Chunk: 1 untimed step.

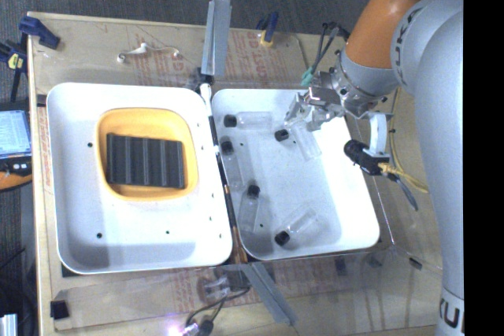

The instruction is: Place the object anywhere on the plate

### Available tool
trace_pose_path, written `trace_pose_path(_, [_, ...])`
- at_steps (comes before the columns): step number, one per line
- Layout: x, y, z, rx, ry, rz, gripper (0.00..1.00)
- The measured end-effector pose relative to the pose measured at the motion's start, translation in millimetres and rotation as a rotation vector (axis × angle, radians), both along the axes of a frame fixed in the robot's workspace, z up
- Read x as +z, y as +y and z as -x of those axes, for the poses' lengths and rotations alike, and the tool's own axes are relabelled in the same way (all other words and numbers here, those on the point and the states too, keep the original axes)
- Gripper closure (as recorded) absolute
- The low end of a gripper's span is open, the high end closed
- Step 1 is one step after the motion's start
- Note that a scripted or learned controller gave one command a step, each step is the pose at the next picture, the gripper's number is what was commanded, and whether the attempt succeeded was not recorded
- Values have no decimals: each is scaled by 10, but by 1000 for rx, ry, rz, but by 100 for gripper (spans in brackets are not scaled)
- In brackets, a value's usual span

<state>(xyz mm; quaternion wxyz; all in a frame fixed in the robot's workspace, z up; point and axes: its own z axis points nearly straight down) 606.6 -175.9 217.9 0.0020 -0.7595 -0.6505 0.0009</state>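
Observation:
A yellow plate (145,119) lies in the left bin (71,169), with a dark grey ridged block (146,161) on it. Several clear vials with black caps lie scattered in the right bin (346,201). One vial (298,139) lies just below my gripper (305,112), which hangs over the bin's upper middle. Others are a vial (244,121) at the upper left, a vial (250,202) at the lower left and a vial (295,229) near the front. I cannot tell whether the gripper touches the vial below it.
The grey arm with its orange band (386,20) comes in from the upper right above the right bin's far corner. A black cable end (364,156) hangs over the bin's right side. Clamps and a metal bar (215,35) stand along the bench's back edge.

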Motion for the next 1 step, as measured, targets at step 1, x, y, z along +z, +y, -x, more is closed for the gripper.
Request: trace_pose_path(1, [-497, 376, -99, 155, 1, 0, 100])
